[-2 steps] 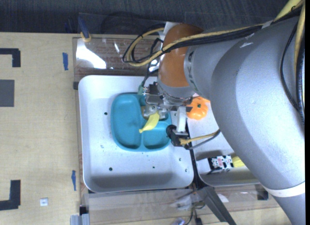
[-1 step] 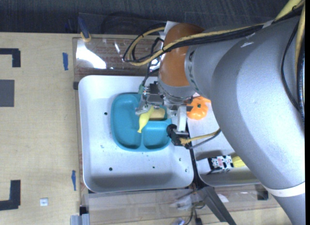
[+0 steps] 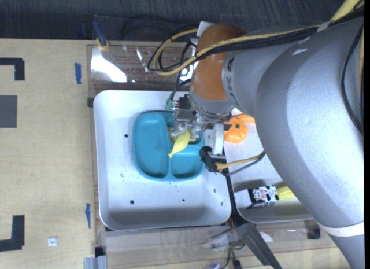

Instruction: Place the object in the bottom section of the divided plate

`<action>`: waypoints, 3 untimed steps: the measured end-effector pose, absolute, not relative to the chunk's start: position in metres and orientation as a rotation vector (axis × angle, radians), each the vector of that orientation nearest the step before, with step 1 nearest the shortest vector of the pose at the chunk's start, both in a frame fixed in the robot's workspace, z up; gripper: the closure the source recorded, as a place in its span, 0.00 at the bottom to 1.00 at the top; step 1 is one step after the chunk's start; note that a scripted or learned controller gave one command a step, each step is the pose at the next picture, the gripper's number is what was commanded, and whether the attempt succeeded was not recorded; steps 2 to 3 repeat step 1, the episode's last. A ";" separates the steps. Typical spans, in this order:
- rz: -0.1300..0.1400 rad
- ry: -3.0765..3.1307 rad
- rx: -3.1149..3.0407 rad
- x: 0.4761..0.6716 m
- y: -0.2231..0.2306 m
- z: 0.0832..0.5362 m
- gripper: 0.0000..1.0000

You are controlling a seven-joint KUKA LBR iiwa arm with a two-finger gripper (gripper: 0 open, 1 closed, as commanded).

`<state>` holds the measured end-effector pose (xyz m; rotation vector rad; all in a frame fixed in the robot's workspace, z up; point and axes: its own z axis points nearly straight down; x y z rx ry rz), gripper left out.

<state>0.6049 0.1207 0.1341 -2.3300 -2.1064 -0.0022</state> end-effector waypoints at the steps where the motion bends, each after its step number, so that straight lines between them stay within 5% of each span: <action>1: -0.012 -2.272 -2.182 0.649 0.142 0.110 1.00; 3: -0.012 -2.272 -2.182 0.649 0.142 0.110 1.00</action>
